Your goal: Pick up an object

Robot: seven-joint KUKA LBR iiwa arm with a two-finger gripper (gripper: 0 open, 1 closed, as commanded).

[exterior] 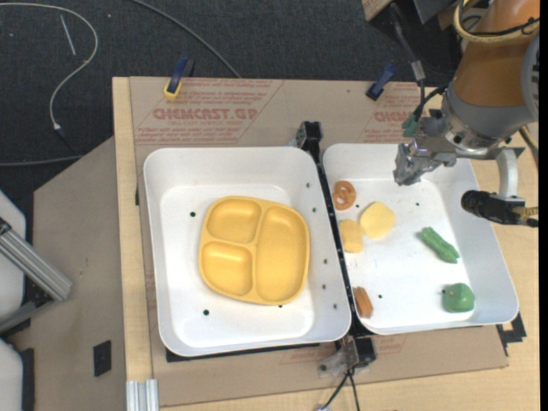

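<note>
My gripper (409, 171) hangs over the back part of the right bin (484, 308), above bare white floor. Nothing shows between its fingers. In that bin lie a brown pretzel (344, 194) near the left wall, a pale yellow chunk (378, 220) and an orange-yellow piece (350, 235) beside it, a green pod (439, 244) toward the right, a green pepper-like piece (458, 298) at the front right, and a small brown sausage (362, 301) at the front left. The pretzel and yellow chunk lie forward and left of the gripper.
The left bin (163, 229) holds a yellow divided plate (254, 249). Blue clamps (178, 76) (381, 81) sit at the cardboard's back edge. A black fitting (309, 134) stands between the bins at the back. Cables run over the dark floor at left.
</note>
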